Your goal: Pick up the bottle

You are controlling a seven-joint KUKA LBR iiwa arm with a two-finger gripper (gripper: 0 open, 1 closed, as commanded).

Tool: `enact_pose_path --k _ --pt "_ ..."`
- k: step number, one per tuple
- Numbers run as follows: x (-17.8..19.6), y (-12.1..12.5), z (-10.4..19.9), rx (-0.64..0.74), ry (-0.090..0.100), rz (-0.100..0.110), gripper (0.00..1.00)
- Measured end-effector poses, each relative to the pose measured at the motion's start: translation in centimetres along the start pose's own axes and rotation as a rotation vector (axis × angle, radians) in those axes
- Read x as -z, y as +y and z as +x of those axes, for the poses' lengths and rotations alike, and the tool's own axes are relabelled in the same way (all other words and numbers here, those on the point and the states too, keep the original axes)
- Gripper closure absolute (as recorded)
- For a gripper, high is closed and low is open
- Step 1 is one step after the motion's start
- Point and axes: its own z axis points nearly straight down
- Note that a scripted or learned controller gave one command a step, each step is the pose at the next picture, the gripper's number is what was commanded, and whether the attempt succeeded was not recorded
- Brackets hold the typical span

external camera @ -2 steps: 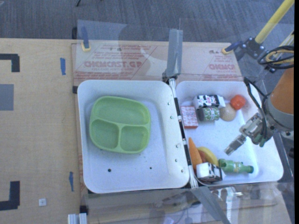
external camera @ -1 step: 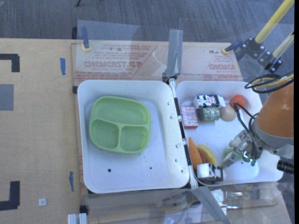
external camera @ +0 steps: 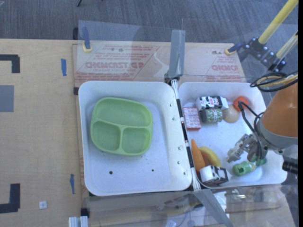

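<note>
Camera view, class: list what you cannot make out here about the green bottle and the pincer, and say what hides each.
- Green bottle: its upper end, covered by the pincer.
- Pincer: open or shut, too small and blurred.
- Grip on the bottle: unclear, the same blur.
- Arm: cut off by the right edge.

The arm [external camera: 284, 119] was cut off by the right edge of the frame, so most of it could not be seen; the gripper [external camera: 246, 150] at the lower right was a blurry grey tangle, too small to tell how it stood; the green bottle [external camera: 247, 167] lay just under it, partly covered, and whether they touched was not clear; the words on the two little cans [external camera: 211, 109] at the top of the right bin [external camera: 270, 176] were too small to read; the yellow poles [external camera: 280, 18] ran off the upper right corner.
</note>
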Motion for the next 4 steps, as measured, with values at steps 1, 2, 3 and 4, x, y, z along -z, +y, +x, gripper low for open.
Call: enact_pose_path --k 1,2,3,4 --pt "0.0 0.0 0.0 0.0 0.0 0.0 0.0" --pt "-2.1 -0.2 -8.1 0.133 -0.001 0.002 0.0" --pt "-2.4 -3.5 -3.5 0.187 0.001 0.001 0.0" --pt "-1.2 -3.4 -3.8 0.185 -0.009 -0.002 1.0"
